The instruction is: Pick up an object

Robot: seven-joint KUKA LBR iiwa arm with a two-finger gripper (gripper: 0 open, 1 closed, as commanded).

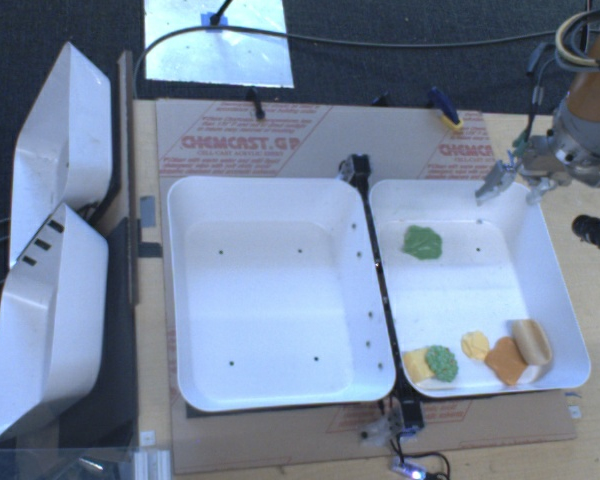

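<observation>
My gripper [513, 188] hangs over the far right rim of the right bin [550, 258], its two fingers spread open with nothing between them. A green leafy piece [422, 242] lies in the right bin's far half, to the left of and nearer than the gripper. Along that bin's near edge lie a yellow block [416, 365] with a green broccoli-like piece [441, 362] on it, a small yellow piece [475, 345], an orange wedge [505, 360] and a tan bread roll [531, 342].
The left bin [270, 288] sits beside the right one, with a black divider clip [357, 168] at the far joint. Two spare white bins [50, 268] lean at the bench's left. A blue-yellow clamp [445, 110] sits at the board's far edge.
</observation>
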